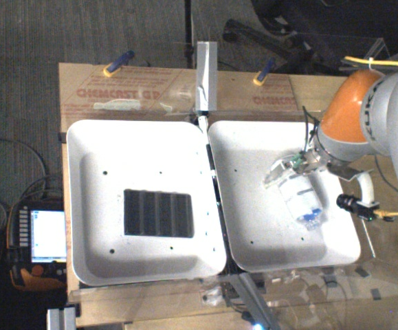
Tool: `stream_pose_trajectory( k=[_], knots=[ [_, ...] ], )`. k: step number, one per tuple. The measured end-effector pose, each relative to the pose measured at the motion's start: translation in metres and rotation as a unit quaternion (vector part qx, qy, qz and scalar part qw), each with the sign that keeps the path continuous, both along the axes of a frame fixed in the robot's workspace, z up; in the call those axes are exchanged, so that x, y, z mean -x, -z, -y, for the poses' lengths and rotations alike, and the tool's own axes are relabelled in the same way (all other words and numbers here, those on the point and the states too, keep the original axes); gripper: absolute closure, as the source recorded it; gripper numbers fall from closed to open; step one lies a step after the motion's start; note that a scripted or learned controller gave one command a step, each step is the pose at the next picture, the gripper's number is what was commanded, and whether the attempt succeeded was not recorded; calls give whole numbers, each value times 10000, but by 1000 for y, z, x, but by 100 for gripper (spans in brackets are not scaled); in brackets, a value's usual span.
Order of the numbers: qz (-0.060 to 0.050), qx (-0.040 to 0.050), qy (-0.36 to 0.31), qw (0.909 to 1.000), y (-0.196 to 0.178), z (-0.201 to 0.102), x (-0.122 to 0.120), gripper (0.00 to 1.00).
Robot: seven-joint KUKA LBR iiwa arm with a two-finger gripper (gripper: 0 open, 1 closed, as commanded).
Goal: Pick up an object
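Note:
A clear plastic bottle [300, 198] with a blue cap lies on the floor of the right bin [253, 239], cap toward the near right. My gripper [286, 170] hangs over the right bin, just above and to the left of the bottle's far end, at the tip of the grey arm with its orange band [346, 115]. Whether it touches the bottle is unclear. A black ribbed rectangular block [158, 213] lies flat in the middle of the left bin [89, 157].
The two bins meet along a central rim [212, 184]. A metal post [205, 78] stands behind that rim. Blue-and-yellow clamps [118, 62] hold the board at the back. A handheld pendant [40, 239] lies left of the bench.

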State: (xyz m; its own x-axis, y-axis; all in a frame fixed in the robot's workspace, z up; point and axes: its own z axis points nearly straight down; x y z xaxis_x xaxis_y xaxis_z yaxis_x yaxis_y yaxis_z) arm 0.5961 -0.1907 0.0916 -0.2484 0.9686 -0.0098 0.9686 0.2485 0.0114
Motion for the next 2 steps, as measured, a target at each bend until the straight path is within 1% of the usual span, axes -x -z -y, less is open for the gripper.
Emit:
stream_pose_trajectory(
  k=[1,2],
  knots=[
    [-4,-6,-154,9999,1,6,-42,0],
    [-3,15,-164,9999,-9,5,-42,100]
  ],
)
